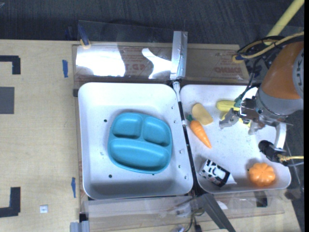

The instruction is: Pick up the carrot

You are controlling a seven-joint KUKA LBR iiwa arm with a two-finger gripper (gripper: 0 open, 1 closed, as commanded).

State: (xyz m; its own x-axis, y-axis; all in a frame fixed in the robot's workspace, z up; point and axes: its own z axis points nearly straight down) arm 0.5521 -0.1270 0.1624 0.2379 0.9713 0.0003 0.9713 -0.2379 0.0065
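While the gripper (240,121) hangs with its fingers spread and nothing between them, the carrot (200,134) lies a little way to its left, tip pointing toward the black-and-white patterned block (214,172). Just above the carrot sits a pale yellow piece (202,113); a small orange pumpkin (262,173) lies below the gripper.

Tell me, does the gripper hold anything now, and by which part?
Nothing is held. The gripper is open above the right bin, and the carrot lies apart from it on the bin floor.
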